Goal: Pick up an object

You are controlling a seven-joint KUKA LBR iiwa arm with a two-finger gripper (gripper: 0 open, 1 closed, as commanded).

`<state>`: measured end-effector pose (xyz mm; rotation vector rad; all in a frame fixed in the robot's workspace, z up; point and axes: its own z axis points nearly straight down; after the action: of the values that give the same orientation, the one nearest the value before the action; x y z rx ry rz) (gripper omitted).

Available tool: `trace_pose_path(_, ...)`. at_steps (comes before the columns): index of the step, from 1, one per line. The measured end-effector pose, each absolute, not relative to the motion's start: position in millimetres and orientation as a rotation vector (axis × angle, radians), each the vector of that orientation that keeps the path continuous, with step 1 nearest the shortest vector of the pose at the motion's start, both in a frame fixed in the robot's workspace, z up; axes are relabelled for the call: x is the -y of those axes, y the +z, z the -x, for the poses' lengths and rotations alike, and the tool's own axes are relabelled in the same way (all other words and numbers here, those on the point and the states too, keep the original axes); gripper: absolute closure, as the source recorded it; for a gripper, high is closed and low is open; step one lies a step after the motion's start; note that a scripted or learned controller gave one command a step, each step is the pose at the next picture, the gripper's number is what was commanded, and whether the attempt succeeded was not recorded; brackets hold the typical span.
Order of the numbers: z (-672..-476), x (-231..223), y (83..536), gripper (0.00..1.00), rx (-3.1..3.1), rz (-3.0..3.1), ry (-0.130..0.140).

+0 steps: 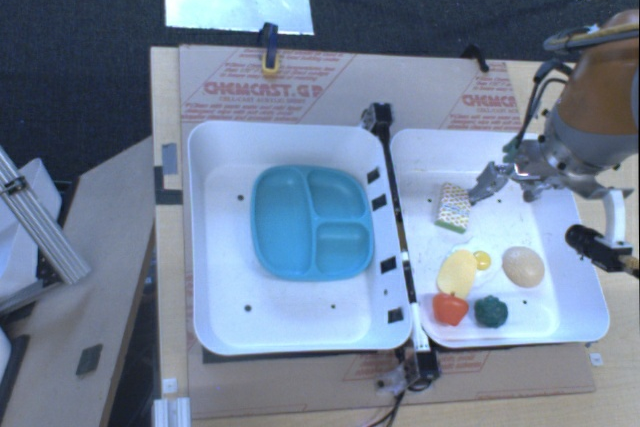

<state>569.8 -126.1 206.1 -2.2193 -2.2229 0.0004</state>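
Sponge (453,207): lies in the right bin (580,315), above the yellow toy (458,271). The gripper (490,183) hovers just beside it, at its upper right; its finger state cannot be determined. Centre over the sponge, descend vertically, and avoid the bin divider (392,215).

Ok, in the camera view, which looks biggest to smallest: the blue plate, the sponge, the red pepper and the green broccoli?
1. Blue plate, by far.
2. Sponge.
3. Red pepper and green broccoli look about alike, so I won't rank them.
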Motion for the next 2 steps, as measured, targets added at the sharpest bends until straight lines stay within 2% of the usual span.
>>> trace_pose_path(2,-577.7,137.1,90.9,0.00,2.222,2.222,-0.002)
